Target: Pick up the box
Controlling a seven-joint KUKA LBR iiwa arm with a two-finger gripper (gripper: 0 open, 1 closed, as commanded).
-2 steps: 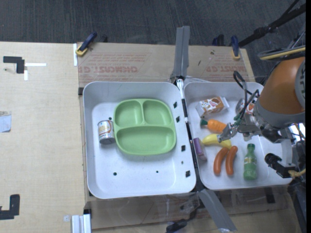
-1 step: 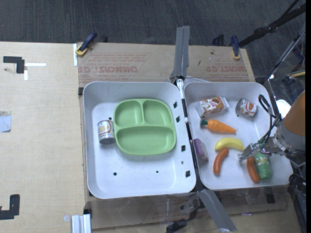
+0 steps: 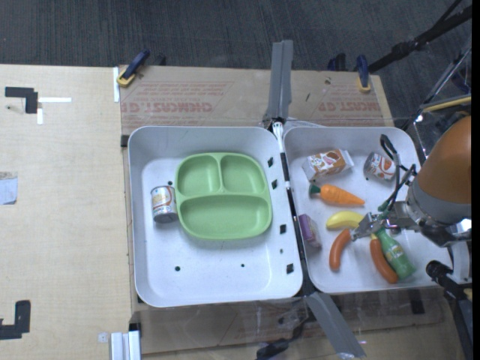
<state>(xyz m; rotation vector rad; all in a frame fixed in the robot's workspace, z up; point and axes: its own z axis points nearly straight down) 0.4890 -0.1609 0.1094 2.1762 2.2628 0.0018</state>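
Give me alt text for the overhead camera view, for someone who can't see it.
The arm's pincer hovers low in the right bin, among toy foods and a green bottle, with the box lying apart toward the bin's back. The left bin holds a green divided plate with a can beside it.

The cardboard sheet [image 3: 247,96] behind the bins carries red print, upside down; it seems to read "CHEMCAST GP", repeated twice

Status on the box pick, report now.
Gripper low in right bin, among the banana and green bottle. Box untouched at bin's far side. Carrot lies between gripper and box.
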